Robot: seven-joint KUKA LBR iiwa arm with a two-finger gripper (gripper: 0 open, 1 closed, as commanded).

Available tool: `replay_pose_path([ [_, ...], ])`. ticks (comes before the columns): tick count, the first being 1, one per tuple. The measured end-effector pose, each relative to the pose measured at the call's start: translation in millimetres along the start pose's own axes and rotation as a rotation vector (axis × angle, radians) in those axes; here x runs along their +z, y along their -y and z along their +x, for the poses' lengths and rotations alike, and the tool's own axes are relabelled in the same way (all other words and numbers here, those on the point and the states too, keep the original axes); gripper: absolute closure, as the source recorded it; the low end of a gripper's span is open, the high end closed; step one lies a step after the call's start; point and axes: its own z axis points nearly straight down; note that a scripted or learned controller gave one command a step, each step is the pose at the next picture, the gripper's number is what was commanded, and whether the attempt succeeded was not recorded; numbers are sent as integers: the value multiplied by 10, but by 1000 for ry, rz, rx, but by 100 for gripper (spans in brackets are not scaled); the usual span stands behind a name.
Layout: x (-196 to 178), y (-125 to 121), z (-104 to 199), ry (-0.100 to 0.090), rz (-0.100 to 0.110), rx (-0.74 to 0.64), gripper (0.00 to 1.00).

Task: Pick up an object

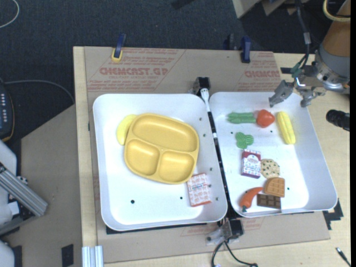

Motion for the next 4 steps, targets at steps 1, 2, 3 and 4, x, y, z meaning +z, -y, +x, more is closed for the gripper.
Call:
replay_pose_path([
  [1, 517, -58, -81, 1, -1, 1, 0],
  [2, 1148, -50, -60, -1, 0, 0, 0],
  [3, 1328, -64, -11, -8, -1, -3, 0],
  [4, 1217, -63, -48, 1, -6, -1, 100],
])
